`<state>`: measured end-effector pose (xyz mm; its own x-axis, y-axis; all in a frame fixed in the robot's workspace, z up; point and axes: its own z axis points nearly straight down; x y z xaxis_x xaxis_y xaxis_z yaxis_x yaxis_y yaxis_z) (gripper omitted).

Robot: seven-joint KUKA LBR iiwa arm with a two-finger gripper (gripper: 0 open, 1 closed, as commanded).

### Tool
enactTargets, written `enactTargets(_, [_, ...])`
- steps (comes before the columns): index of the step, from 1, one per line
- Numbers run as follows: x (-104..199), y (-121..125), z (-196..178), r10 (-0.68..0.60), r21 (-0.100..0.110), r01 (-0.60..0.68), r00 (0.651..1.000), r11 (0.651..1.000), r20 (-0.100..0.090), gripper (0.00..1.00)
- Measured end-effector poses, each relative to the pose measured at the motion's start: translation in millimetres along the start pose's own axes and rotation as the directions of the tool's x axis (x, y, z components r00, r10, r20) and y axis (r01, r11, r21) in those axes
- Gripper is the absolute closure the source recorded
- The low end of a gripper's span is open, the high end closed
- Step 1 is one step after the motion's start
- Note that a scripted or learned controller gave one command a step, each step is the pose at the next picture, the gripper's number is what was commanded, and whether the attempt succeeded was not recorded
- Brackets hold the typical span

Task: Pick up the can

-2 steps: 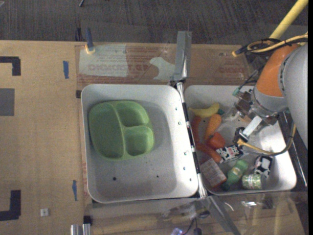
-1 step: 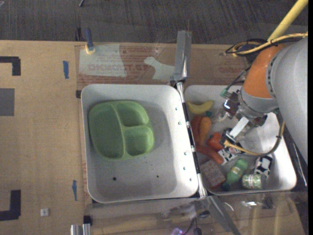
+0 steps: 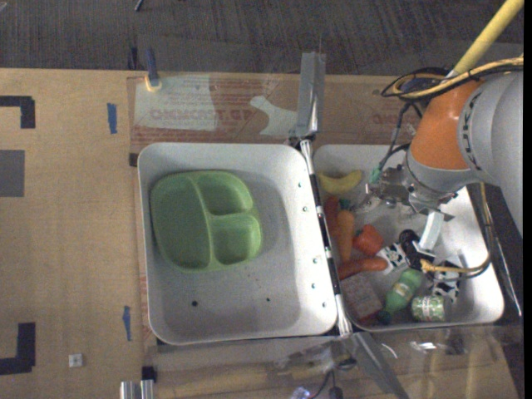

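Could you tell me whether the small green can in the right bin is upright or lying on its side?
Lying on its side: the small green can shows its long side, near the right bin's front wall.

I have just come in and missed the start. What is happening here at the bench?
A grey arm reaches from the right over the right bin, which holds a mix of small items: a banana, carrots, a green bottle and a small can. The can lies at the bin's near edge, untouched. The left bin holds a green divided plate.
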<state>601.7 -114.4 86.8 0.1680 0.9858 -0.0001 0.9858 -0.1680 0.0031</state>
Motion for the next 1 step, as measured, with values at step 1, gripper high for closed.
enactTargets(1, [-80.9,11.5,-16.3,-0.033,0.0,0.033,0.999,0.999,0.001,0.0])
